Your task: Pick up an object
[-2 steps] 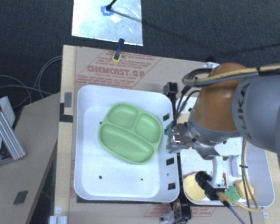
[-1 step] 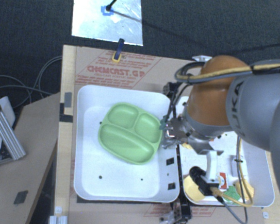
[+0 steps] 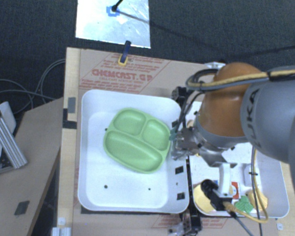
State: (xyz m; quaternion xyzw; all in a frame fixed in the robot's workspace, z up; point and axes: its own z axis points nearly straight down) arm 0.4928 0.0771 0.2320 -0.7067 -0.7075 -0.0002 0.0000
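- Far left: the left white bin [image 3: 87,187].
- Lying flat in its upper middle: a green divided plate [image 3: 135,142] with three compartments, clear of the bin walls.
- Just beside the plate's right rim, low over the wall between the two bins: the gripper [image 3: 177,143], mostly hidden under the wrist. Impossible to tell how wide it stands, whether it grips anything, or whether it touches the plate.
- Above the right white bin [image 3: 279,203]: the grey arm [image 3: 275,121].
- Near that bin's front edge: a yellow round thing [image 3: 200,202], a red-and-white thing [image 3: 234,190] and a small green thing [image 3: 243,204].
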